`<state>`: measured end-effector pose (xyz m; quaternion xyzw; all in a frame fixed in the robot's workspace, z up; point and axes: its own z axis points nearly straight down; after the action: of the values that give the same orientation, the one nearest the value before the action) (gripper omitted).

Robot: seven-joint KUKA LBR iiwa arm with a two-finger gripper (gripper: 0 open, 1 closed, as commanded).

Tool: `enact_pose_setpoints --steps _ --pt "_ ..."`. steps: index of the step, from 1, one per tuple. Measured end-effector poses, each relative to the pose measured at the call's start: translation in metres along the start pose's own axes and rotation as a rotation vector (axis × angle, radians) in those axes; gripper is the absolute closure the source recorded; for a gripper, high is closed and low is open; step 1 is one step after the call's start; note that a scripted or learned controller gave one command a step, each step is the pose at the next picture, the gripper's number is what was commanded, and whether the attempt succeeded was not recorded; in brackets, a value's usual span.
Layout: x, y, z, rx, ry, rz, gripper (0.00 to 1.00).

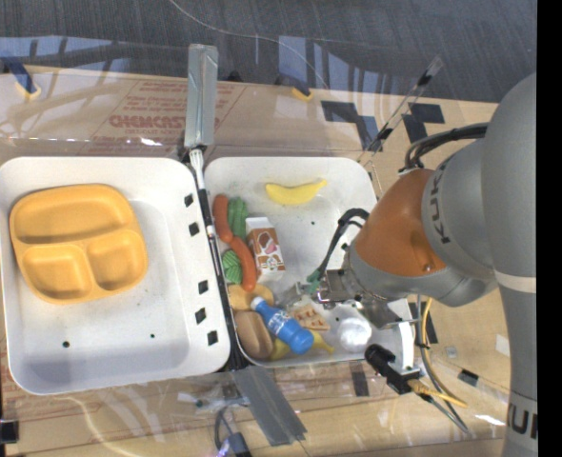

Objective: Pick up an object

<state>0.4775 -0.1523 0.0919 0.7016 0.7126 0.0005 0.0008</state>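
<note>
Desk carrying two shallow white bins, side by side.

The desk (291, 98) shows a brown, cardboard-like top with red print at the rear left and dark tape marks at the rear right; a clear sheet appears to lie over it, catching reflections. The left bin (110, 350) and right bin (343, 174) rest directly on it, their inner walls touching along a line with black clips. A grey strip (201, 93) lies behind the joint; another grey strip (271, 407) lies at the front, just below it.
</note>
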Motion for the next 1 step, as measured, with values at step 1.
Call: enact_pose_setpoints --steps 1 --pt "-0.0001 0.0014 -0.0101 -0.003 -0.002 -0.005 1.0"
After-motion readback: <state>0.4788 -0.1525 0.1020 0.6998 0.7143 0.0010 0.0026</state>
